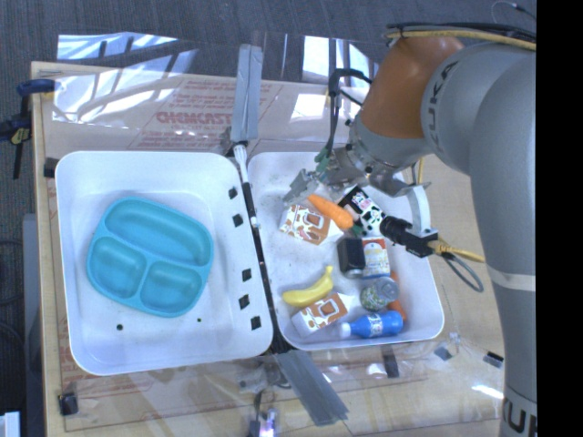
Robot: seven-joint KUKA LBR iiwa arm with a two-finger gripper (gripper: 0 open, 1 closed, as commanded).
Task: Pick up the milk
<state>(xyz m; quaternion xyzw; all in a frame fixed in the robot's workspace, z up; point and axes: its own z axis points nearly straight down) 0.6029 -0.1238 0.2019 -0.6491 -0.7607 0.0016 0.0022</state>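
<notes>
The big grey arm (474, 107) with its orange band (410, 85) reaches into the right bin (273, 244) from the right. Its gripper (321, 176) hangs low over the top part of that bin. I cannot tell if the jaws are wide or closed, because the wrist hides them.

The milk (365, 209) is a small carton with black and white cow spots. It lies in the right bin, just under the wrist and a little to the right of the gripper. An orange carrot (331, 211) lies right beside it, touching or almost touching. A little snack box (303, 224) sits just left of the carrot.

Lower down there is a dark block (352, 256), a small bottle with a red label (375, 255), a round tin (378, 292), a yellow banana (308, 289), another snack box (323, 313) and a blue bottle (373, 325). They are packed close together near the bottom of the bin.

The left bin (73, 335) holds a blue plate with three parts (150, 256), well apart from the milk
</notes>
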